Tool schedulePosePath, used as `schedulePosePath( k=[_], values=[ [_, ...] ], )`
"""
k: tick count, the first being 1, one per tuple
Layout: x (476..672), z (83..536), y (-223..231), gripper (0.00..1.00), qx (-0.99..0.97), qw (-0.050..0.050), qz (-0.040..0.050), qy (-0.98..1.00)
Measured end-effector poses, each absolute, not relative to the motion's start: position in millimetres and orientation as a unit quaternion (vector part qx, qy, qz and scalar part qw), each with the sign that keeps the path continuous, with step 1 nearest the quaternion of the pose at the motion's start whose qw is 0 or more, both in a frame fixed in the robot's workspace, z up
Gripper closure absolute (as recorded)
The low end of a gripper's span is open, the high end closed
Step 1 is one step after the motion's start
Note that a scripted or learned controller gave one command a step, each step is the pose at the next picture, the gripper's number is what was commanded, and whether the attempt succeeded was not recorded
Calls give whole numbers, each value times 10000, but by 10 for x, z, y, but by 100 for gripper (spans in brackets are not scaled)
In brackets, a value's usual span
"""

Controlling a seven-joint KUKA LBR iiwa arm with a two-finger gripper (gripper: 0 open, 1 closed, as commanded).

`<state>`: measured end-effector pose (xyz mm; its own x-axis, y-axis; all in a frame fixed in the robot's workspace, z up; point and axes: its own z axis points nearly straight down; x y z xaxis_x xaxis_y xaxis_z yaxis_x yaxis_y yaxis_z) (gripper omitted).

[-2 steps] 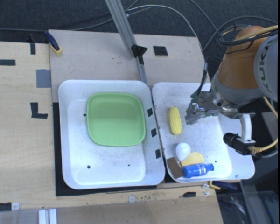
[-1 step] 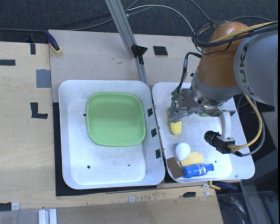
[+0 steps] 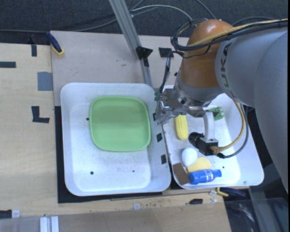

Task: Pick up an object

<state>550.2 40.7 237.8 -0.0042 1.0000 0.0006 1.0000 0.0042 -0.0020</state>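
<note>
The right bin (image 3: 246, 170) holds a yellow corn cob (image 3: 181, 126), a white egg-shaped object (image 3: 189, 155), a yellow piece (image 3: 199, 165), a blue bottle (image 3: 204, 176) lying on its side, a brown flat piece (image 3: 179, 173) and a small green item (image 3: 216, 113). A green square plate (image 3: 120, 123) lies in the left bin (image 3: 77, 178). My gripper (image 3: 170, 108) hangs low over the right bin's upper left corner, just above the corn cob's top end. The wrist and arm hide much of that bin's far part.
A slanted metal post (image 3: 130, 33) rises behind the bins. The ridge between the two bins (image 3: 163, 149) runs right beside the gripper. A black cable fitting (image 3: 203, 142) hangs from the arm over the right bin's middle. Tape marks (image 3: 38, 114) dot the bench at left.
</note>
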Motion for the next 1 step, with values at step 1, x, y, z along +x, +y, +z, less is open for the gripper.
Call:
schedulePosePath(
  k=[1],
  values=[
    [5579,2370,937,100,-7053,6,1,-7089]
  ],
)
